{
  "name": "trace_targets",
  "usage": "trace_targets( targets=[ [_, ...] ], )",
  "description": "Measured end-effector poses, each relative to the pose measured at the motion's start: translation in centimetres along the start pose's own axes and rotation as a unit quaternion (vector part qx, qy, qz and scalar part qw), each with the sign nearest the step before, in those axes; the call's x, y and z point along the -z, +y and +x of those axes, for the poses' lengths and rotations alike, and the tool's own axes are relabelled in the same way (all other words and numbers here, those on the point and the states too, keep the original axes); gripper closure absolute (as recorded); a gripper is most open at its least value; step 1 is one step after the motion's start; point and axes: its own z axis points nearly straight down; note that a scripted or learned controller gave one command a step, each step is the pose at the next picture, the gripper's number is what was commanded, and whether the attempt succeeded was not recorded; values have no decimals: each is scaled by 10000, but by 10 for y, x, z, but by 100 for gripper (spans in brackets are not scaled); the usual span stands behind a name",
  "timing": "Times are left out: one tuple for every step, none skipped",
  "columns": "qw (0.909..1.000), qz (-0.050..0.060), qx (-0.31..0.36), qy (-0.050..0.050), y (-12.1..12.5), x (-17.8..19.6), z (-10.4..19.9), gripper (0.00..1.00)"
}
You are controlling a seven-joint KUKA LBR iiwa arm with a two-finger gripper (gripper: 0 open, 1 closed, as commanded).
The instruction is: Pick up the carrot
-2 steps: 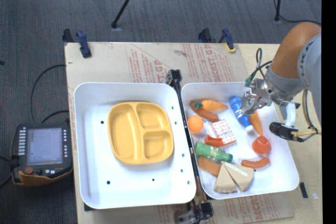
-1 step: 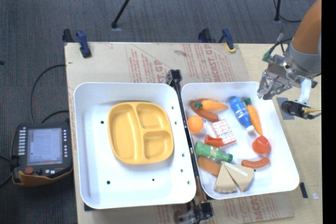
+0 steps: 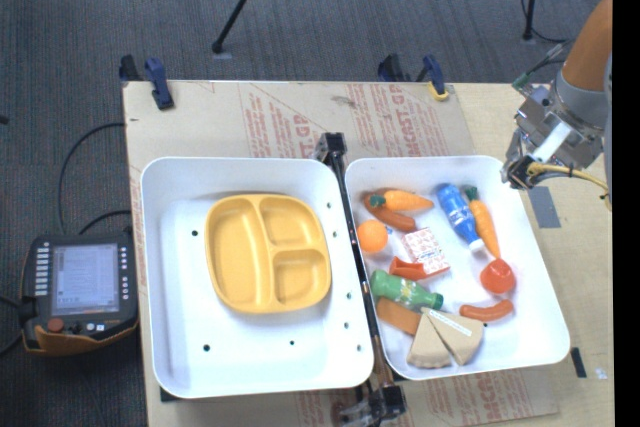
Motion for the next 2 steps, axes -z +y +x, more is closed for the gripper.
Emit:
trace_targets(
  targets=[
    [9881,11,-1537,-6,-15,24,-25,100],
    [9968,2,-795,4,-29,-121,-16,100]
  ],
)
